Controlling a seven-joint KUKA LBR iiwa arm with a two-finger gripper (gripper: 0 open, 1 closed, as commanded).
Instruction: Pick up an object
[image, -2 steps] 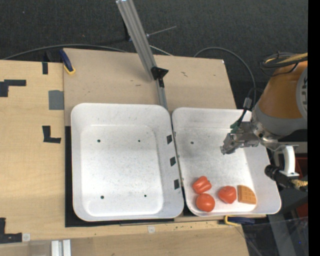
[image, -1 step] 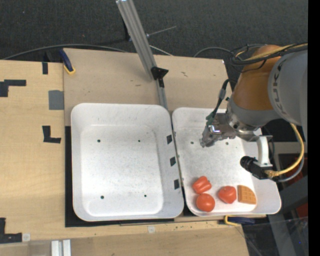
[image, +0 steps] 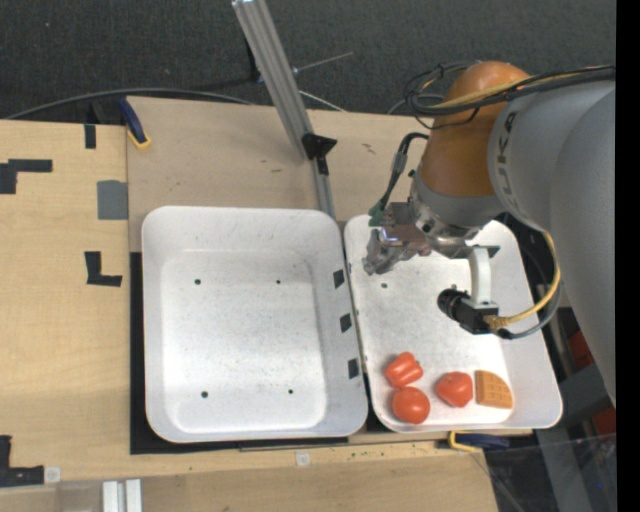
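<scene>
In the right bin (image: 520, 400), near its front edge, lie three red pieces and a waffle. One red pepper-like piece (image: 402, 369) sits above a round red tomato (image: 410, 405). A third red piece (image: 454, 389) lies beside the tan waffle (image: 492, 390). My gripper (image: 380, 256) hangs over the back left corner of the right bin, well behind these objects. Nothing shows between its fingers.
The left bin (image: 170, 300) lies beside the right one, with black clips along the shared edge. A slanted metal pole (image: 285, 95) rises behind the bins. Black cable and a connector (image: 470, 310) hang over the right bin's middle.
</scene>
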